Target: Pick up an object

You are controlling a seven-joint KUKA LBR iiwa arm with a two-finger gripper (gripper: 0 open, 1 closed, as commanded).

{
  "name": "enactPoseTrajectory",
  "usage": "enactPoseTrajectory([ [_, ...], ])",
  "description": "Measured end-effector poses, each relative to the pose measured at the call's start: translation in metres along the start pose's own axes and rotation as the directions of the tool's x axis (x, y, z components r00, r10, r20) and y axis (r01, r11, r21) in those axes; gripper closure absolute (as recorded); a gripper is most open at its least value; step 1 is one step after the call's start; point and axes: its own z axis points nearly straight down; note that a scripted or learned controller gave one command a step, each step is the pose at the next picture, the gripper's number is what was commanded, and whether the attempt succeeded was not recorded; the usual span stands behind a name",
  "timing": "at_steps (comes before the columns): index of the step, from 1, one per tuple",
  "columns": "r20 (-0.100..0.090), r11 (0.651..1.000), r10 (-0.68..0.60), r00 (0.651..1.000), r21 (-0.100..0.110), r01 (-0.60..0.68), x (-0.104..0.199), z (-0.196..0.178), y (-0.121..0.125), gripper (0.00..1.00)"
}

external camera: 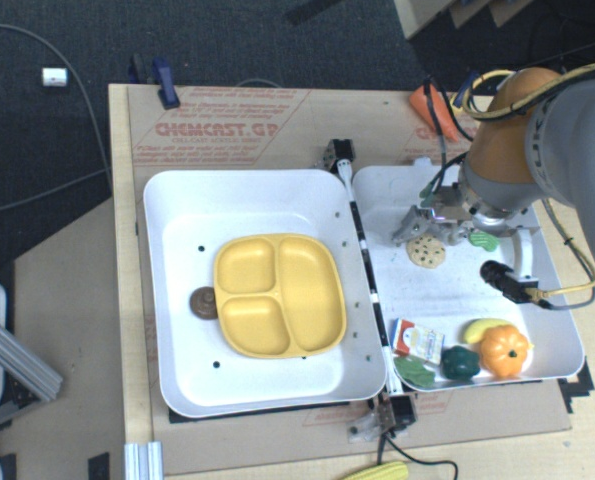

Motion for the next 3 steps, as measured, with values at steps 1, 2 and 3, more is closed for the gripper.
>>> enactPoseTrajectory([
  [1, 0.000, 1.000, 0.000, 1.000, -0.003, 0.000, 0.001, -0.010, 0.001, 1.00],
  [2, 0.000, 1.000, 0.000, 1.000, -0.002, 0.000, 0.001, -0.010, 0.001, 0.00],
  [3, 0.000, 1.000, 0.001, 1.000, 0.000, -0.001, -0.009, 0.000, -0.073, 0.00],
])
